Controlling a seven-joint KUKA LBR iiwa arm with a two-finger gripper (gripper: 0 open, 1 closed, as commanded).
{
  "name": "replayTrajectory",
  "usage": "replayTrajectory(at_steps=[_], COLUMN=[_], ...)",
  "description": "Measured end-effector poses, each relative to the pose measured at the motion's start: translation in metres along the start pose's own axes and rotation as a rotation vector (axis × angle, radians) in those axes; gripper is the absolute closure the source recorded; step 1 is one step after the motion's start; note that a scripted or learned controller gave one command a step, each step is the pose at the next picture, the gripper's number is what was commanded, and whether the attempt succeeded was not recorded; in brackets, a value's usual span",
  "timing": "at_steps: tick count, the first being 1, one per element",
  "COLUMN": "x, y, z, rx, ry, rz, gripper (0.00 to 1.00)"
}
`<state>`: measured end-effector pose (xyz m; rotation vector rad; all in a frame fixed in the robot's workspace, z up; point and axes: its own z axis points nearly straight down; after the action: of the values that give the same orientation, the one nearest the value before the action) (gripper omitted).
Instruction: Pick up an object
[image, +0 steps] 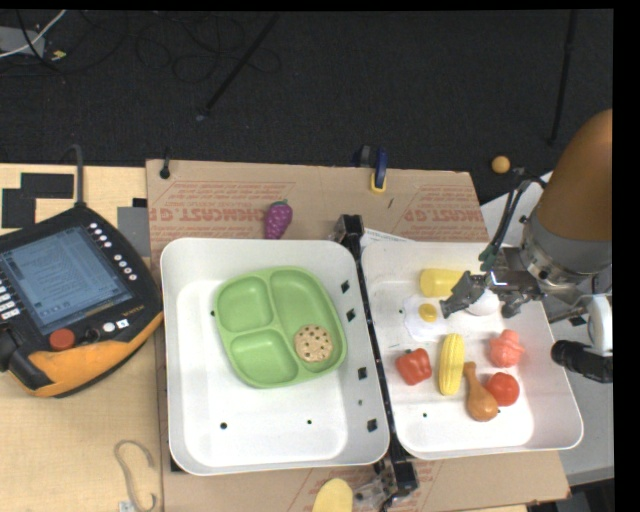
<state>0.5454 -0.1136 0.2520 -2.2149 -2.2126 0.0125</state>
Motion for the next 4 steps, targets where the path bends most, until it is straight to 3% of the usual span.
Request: replayTrajectory(at_steps=[1, 4], x=[0.000, -0.004], y=[0.002, 0.011], z=[-0.006, 0.168], rx=[-0.012, -0.009], ry=[-0.002, -0.001], rz=[-0.002, -0.001], gripper=[0.00, 0.00])
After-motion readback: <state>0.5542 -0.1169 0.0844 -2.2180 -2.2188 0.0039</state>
